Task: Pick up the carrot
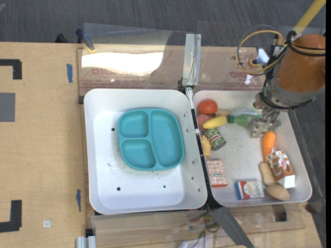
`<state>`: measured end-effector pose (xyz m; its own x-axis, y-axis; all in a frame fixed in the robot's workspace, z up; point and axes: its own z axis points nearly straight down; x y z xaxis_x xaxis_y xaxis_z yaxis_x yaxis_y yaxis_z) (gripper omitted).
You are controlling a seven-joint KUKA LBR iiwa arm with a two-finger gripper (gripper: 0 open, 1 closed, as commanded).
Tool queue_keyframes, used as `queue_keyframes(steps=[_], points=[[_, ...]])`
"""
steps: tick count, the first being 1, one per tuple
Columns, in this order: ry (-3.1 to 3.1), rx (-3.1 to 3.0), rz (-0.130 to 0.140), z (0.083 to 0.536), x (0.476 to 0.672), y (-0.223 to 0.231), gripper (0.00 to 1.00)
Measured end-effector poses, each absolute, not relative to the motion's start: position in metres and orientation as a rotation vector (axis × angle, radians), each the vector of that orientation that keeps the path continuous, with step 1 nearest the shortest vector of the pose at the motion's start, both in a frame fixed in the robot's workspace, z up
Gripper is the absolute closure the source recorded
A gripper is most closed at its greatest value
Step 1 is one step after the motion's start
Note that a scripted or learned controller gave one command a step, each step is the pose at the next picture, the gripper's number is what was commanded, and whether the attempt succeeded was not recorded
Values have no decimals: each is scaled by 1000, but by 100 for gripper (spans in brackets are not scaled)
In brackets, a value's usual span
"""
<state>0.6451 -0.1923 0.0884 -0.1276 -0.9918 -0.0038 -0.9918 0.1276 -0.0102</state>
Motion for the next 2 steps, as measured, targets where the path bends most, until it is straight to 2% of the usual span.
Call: queue_keyframes(steps=[1, 2], points=[[2104, -2321, -15, 204, 631, -207, 100], [2103, -2325, -2, 200, 629, -206, 0]])
